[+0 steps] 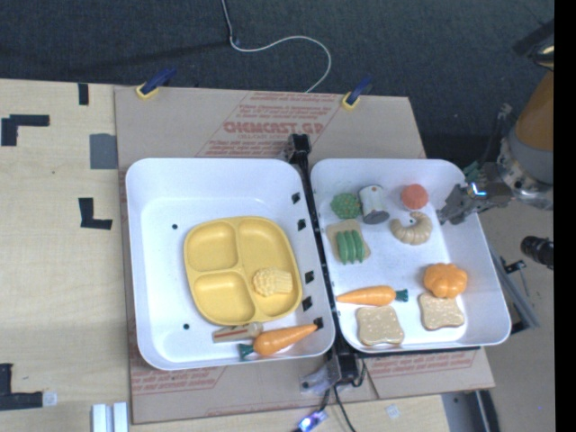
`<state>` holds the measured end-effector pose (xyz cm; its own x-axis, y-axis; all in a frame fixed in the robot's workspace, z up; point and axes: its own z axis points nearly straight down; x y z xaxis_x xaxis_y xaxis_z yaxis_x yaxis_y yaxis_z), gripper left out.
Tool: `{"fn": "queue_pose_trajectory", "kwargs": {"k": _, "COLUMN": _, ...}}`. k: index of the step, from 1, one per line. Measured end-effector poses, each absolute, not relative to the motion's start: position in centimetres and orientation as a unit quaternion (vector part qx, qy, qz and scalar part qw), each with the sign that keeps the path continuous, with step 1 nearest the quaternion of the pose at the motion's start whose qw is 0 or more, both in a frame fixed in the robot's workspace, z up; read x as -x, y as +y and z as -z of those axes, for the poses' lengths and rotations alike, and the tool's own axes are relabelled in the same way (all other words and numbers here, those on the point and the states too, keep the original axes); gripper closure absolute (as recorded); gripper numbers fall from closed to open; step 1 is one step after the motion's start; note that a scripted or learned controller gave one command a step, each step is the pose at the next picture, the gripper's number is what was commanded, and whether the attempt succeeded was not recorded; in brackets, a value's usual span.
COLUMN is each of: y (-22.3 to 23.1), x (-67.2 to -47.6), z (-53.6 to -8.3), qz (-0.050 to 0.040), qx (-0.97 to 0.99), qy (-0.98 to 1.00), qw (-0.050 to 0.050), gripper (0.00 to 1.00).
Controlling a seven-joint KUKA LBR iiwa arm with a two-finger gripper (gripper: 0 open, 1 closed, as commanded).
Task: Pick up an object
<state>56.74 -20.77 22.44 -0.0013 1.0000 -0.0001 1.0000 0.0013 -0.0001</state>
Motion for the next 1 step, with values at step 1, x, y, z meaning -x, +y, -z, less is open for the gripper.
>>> {"fn": "queue_pose_trajectory", "kwargs": {"k": 1, "y": -15.93, "x": -56.01, "z": -21.44, "qz": -0.0008, "qx": 0.706, "qy": -0.709, "qw": 0.001, "gripper": 1.00}}
